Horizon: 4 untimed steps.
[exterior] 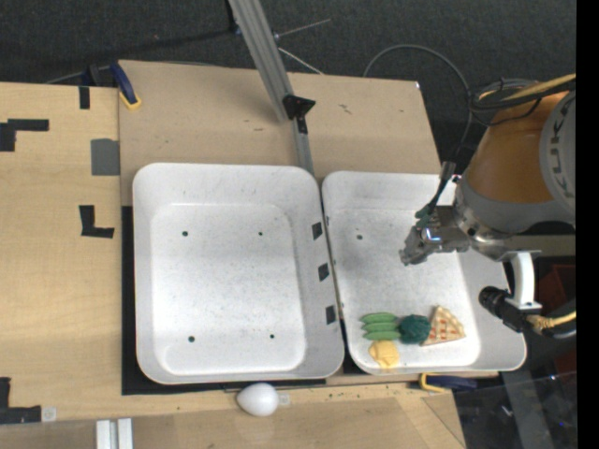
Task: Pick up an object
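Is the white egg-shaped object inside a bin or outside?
Outside. The white egg-shaped object lies on the bench, in front of the left bin.

Two shallow white bins sit side by side on the worktop [56, 251]. The arm's hand [418, 247] hangs over the right bin [374, 204], near its right side. At that bin's near edge lie a green pea pod [379, 324], a dark green piece [413, 327], a yellow piece [384, 352] and a pizza slice [445, 326], clustered together. A white egg [257, 399] rests on the worktop in front of the left bin [225, 269].
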### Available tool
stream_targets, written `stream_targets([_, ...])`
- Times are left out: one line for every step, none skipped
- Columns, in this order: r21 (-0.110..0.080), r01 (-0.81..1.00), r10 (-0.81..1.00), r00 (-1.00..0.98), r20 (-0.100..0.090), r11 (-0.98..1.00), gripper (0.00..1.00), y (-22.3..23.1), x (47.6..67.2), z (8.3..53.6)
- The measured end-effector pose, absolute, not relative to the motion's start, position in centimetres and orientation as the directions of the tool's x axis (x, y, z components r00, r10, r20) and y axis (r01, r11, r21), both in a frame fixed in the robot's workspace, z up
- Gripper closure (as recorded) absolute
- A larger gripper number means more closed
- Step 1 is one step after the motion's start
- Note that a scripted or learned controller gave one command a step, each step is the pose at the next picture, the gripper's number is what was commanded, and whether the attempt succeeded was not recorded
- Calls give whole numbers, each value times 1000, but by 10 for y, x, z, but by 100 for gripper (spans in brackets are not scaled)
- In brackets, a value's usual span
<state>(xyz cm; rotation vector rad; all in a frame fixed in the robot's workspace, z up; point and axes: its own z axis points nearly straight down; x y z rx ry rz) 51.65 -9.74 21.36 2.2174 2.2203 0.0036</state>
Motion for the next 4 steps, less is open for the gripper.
stream_targets([5, 1000, 1000, -2, -1, 2, 100, -97, 518, 266])
stream_targets([-3, 1000, 1000, -5, 1, 5, 100, -50, 509, 252])
stream_targets([-1, 1000, 1000, -7, 2, 7, 100, 2, 510, 256])
stream_targets([-3, 1000, 1000, -6, 1, 6, 100, 49, 499, 253])
